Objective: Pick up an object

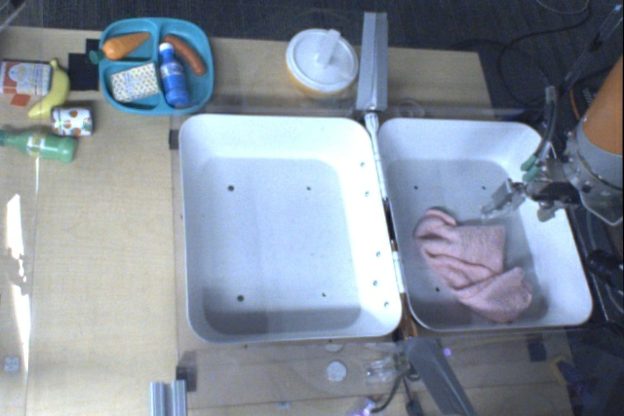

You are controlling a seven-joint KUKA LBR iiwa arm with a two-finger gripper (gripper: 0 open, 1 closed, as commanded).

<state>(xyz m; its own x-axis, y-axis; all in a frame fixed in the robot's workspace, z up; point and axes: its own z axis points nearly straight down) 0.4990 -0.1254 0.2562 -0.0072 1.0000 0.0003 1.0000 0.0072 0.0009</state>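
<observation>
Bench (107, 287): pale wood, carrying everything listed here.

Left bin (278, 136): white, shallow, bare floor with a few small dark dots.

Right bin (458, 151): white, set touching the left bin along a shared middle edge.

My arm (600, 146): grey with an orange band, reaching in from the right over the right bin's far right side.

Cloth (473, 263): pink, crumpled, lying on the right bin's floor toward the near side, a fold bunched at its left end. It rests on the bin, not lifted.

Blue tray (200, 78): divided, beyond the left bin's far left corner, holding an orange carrot-like piece, a sausage-like piece, a blue bottle and a patterned square.

White lid (322, 60): round, on a yellow-rimmed tub, beyond the bins near the middle.

My tool (522, 197): just above the cloth's far right edge, fingers apart, nothing between them; I cannot tell whether a tip touches the cloth.

Banana (51, 91), small can (72, 121), green bottle (39, 145) and a red-and-white carton (21, 79): grouped at the bench's far left edge.
</observation>
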